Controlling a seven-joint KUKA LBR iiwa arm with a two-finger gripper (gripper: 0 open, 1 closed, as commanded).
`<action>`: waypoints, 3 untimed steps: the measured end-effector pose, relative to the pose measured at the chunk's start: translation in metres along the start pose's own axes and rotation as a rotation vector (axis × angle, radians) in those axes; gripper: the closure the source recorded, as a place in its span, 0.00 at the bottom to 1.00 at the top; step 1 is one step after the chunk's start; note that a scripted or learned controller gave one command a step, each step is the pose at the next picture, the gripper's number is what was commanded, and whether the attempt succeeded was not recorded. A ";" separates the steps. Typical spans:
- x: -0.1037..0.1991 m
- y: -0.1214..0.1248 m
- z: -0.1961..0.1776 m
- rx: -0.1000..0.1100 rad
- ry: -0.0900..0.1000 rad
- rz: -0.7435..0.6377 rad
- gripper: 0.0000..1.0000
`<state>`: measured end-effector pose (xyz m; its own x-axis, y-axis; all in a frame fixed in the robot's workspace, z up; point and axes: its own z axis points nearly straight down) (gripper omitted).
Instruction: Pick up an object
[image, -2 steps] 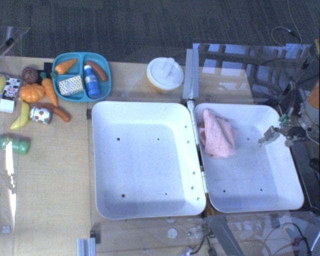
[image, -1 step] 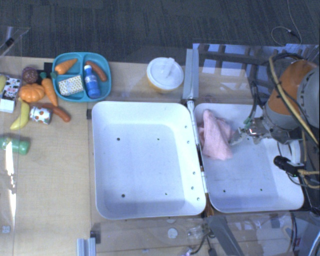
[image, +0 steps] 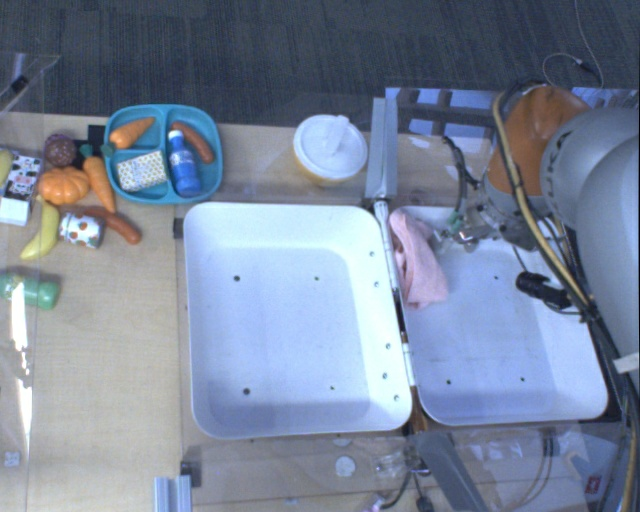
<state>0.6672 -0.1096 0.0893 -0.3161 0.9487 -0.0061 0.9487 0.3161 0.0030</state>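
A crumpled pink cloth (image: 420, 260) lies in the right bin (image: 520, 390), draped against that bin's left wall near the back corner. My gripper (image: 458, 232) sits low over the back of the right bin, just to the right of the cloth's upper end and close to touching it. The grey arm with its orange band (image: 535, 125) and black cables comes in from the right and covers the bin's back right corner. Nothing can be seen held in the gripper.
The left bin (image: 290, 400) stands beside the right one. Behind it are a white lidded bowl (image: 330, 147) and a blue divided plate (image: 205, 125) of toy food. More toy food (image: 70, 200) and a green item (image: 35, 290) lie on the bench at left.
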 end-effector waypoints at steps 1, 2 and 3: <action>0.026 -0.021 -0.002 -0.011 -0.004 -0.288 0.00; 0.019 -0.039 -0.093 -0.006 0.001 -0.381 0.00; 0.024 -0.035 -0.011 -0.011 -0.002 -0.242 0.00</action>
<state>0.6263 -0.0983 0.0999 -0.5340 0.8454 -0.0095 0.8453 0.5341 0.0125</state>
